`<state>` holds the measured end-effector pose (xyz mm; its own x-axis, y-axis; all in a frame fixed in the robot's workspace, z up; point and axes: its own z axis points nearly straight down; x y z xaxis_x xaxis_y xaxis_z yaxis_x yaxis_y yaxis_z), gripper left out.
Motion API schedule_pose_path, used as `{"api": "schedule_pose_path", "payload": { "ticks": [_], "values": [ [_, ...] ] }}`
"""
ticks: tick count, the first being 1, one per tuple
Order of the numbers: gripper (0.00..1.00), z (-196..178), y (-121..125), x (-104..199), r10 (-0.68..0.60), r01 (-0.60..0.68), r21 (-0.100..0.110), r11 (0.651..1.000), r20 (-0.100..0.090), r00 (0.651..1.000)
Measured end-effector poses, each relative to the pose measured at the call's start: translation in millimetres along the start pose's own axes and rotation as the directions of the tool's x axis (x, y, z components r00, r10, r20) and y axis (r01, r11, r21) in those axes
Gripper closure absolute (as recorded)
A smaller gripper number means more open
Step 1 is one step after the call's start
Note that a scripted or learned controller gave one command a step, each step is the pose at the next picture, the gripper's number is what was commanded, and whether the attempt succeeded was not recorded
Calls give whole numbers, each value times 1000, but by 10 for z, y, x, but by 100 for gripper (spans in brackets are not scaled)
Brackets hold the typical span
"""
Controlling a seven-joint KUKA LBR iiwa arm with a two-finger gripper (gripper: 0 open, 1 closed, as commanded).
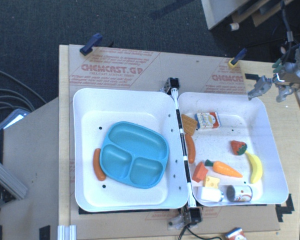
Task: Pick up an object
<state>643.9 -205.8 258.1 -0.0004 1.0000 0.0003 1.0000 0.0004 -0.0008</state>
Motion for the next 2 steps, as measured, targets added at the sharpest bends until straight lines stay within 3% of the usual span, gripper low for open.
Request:
{"api": "schedule_pose_path", "payload": {
  "ticks": [1,2],
  "values": [
    [0,1695,97,318,-1,1,-7,1000,2,1000],
    [0,1687,260,871,-1,1,-11,1000,0,1000]
  ]
}}
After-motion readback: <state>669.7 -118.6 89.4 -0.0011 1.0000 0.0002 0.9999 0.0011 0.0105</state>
